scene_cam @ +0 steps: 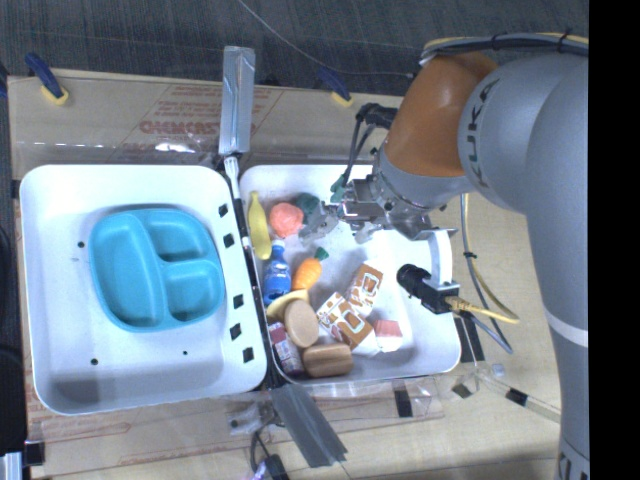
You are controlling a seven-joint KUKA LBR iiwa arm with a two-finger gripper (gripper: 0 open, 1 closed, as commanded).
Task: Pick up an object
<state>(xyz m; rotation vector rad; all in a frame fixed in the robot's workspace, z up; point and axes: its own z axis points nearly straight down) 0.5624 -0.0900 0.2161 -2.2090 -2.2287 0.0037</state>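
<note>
I reach in from the right, my grey arm (520, 118) with its orange band (440, 113) hanging over the right bin (440, 353); my gripper (340, 213) sits low over that bin's far edge, near its middle, and I cannot tell whether anything is caught there or how I am set. Just beside my tip, toward the bin's far left corner, lie a pink-red round thing (287, 218) and a dark green piece (308, 206); along the bin's left wall stands a yellow banana (259, 225); below it a blue bottle (277, 274) touches a small orange carrot (308, 271). Toward the near left corner a second pale banana (285, 302) rests against a tan bread roll (301, 322); a brown loaf (327, 359) lies at the near edge; two orange-and-white snack packets (352, 306) overlap in the bin's middle, with a small white and red pack (388, 330) just beside them. The left bin (60, 388) carries a blue divided tray (158, 266) near its centre.
</note>
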